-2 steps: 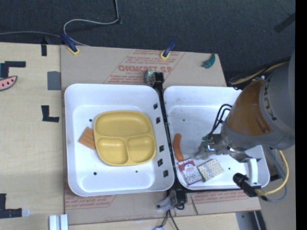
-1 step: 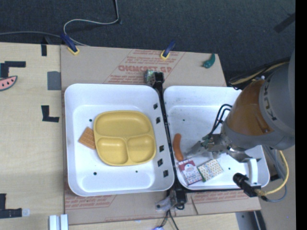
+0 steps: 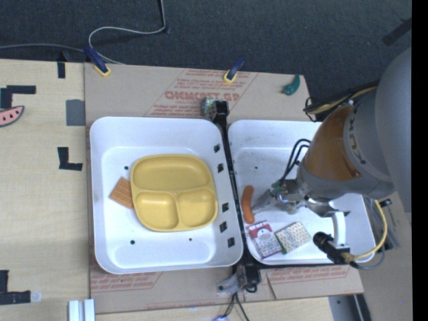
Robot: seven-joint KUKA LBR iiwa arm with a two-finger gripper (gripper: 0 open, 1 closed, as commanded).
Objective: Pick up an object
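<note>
Bins side by side fill my screen, and I read them left to right. In the left bin [image 3: 107, 179] lies a yellow divided plate [image 3: 175, 191], with a tan cracker-like piece [image 3: 122, 192] tucked partly under its left edge. Past the black divider, the right bin [image 3: 267, 136] holds the likely targets: an orange sausage-shaped toy [image 3: 248, 203] lying lengthwise just beside the divider, and below it a red-and-white packet [image 3: 261, 237] touching a small patterned packet [image 3: 292, 236].

The gripper [image 3: 286, 194] hangs over the middle of the right bin, near the sausage's right side and above the two packets. The wrist hides too much of it, so I cannot tell how it is set, and I see nothing carried.

My judgement: the step in hand is lining up on one object. I would go for the sausage, since it looks rounded and stands proud of the floor, while the packets lie flat and would be hard to pinch. To do it well I would centre over its middle, close across its short width, and keep off the divider wall, which sits close on its left.
</note>
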